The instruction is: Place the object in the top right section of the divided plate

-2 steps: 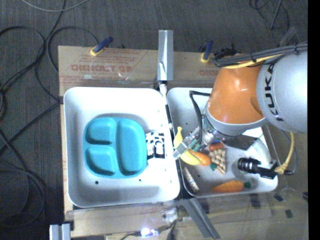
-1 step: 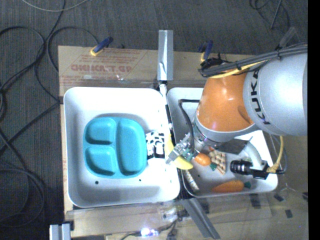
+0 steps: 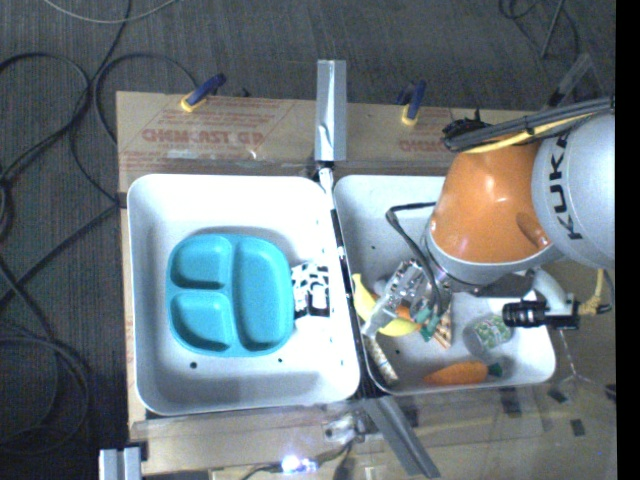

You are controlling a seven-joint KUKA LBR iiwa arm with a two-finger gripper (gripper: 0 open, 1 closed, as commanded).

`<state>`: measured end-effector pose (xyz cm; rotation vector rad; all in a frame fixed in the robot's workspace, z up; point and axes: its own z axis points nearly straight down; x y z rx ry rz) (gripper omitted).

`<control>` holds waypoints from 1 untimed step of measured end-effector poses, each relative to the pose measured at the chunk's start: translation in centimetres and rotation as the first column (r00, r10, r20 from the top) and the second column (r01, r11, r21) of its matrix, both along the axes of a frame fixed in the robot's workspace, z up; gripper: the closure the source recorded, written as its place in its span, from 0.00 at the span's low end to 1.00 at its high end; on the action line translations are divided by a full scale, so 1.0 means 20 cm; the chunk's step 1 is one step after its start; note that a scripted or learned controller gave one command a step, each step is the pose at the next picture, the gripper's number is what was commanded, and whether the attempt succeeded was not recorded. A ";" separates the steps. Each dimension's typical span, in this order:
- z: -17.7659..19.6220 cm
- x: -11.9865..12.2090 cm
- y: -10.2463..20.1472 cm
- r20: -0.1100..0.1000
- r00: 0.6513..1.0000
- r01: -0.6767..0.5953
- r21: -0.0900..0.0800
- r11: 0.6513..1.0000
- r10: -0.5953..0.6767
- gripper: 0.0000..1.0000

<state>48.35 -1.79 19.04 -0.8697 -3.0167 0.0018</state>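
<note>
Camera view: arm reached from right over right bin (image 3: 372,200), pincer (image 3: 408,298) low among a banana (image 3: 362,293) and carrot (image 3: 458,373), its grip impossible to tell, blue plate (image 3: 232,291) lay in left bin (image 3: 150,208), desk (image 3: 230,128) beneath.

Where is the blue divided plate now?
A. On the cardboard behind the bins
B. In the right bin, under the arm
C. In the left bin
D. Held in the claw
C: the blue divided plate lies flat in the left bin, apart from the arm.
</note>
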 end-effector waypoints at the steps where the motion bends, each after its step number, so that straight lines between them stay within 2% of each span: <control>1: -0.04 0.42 0.37 0.001 1.000 -0.017 0.001 1.000 0.017 1.00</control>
